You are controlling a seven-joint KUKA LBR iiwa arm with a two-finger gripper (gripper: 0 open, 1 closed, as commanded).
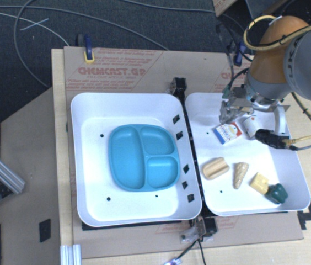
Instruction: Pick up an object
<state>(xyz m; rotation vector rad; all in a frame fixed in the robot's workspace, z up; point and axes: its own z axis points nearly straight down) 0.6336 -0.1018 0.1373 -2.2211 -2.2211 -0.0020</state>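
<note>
Two bins were set side by side on the bench [117, 70]. In the left bin [84, 148] a divided plate [143, 157] was laid near the middle. In the right bin [296, 175] a small packet [227, 132] was placed toward the back, just below the gripper [231, 110]. Nearer the front, a bread roll [214, 168], a corn cob [240, 174] and a block with a rounded piece [268, 187] touching it were ranged from left to right. A clamp [89, 48] was fixed at the bench's back left.

Right bin [296, 200]: open floor along its left side and far left corner. Small carton [227, 132] sits just under my wrist. Near side crowded: bread roll [214, 168], cone-shaped piece [240, 174], yellow block [259, 182] touching green piece [277, 192]. Left bin [84, 164]: blue divided plate [143, 157] takes the middle; margins free.
</note>
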